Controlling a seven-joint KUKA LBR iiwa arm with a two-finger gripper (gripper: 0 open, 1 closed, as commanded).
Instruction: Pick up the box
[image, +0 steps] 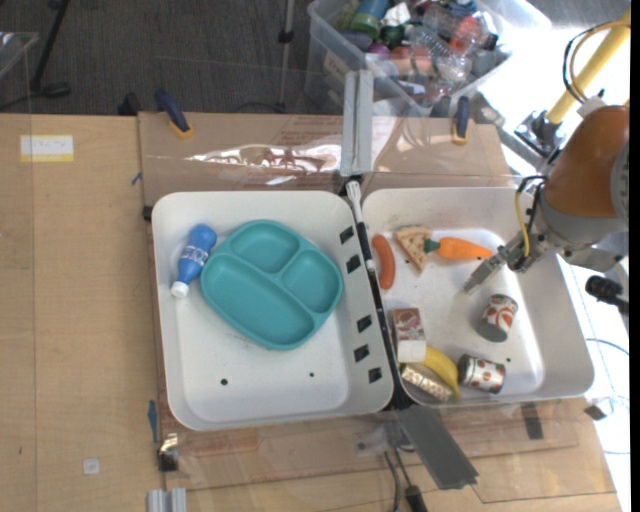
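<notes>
Box (408, 334) lies flat in the right bin (560, 340), close to the divider, its long axis running toward and away from the camera — a banana (441, 366) touching its near end. Gripper (487, 268) hovers well apart, fingers spread, nothing between them — near the carrot (463, 248)

the box (408, 327) lies flat in the right bin (560, 330), close to its left wall. small, brownish-red printed top with a white lower end, long side running up and down the view, a banana (440, 364) just below it.
</notes>
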